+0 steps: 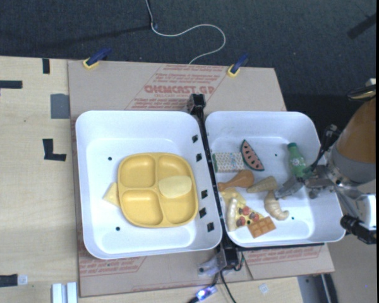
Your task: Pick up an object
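Observation:
The right bin (303, 126) holds several toy foods. A watermelon slice (252, 156) and a green bottle (296, 158) lie toward the back, with a pale speckled cracker (227, 161) at the left. Below them are a drumstick (235, 181), a beige wedge (263, 184), a croissant (276, 207), a pizza slice (252, 219) and a pale banana (231, 213). My gripper (289, 188) reaches in from the right, low over the bin. Its tip sits just right of the beige wedge and above the croissant, beside the foot of the green bottle. Nothing is seen held in it.
The left bin (91, 169) holds a yellow divided plate (156, 189) with a pale round piece (175, 185) in one compartment and a yellow wedge (110, 194) poking out beneath it. A black divider (204, 169) runs between the bins. The arm's orange band (365, 131) stands over the right rim.

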`<state>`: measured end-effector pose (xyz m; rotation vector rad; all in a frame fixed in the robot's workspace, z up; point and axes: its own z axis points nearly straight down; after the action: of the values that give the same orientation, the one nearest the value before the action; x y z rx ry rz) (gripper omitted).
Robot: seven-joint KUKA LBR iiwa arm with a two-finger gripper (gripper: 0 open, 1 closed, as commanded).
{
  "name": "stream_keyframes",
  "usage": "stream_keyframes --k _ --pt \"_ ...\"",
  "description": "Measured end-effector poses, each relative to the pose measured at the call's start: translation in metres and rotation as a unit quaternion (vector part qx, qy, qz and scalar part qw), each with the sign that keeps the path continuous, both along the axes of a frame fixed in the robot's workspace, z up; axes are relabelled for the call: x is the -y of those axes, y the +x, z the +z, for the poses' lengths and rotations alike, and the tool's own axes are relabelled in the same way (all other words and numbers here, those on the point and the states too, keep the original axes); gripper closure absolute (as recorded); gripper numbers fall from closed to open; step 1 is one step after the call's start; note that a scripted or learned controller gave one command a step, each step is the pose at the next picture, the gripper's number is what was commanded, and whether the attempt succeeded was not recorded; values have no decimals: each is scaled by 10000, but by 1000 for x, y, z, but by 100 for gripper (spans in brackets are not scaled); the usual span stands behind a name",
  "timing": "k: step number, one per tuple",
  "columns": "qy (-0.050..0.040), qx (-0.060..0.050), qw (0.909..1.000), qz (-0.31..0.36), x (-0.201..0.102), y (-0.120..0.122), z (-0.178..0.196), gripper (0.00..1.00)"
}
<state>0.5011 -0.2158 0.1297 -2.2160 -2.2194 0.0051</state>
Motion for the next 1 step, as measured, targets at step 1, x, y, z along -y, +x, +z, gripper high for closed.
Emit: stream_keyframes --k 1 --pt "-11 30 10000 6 -1 1 -47 0"
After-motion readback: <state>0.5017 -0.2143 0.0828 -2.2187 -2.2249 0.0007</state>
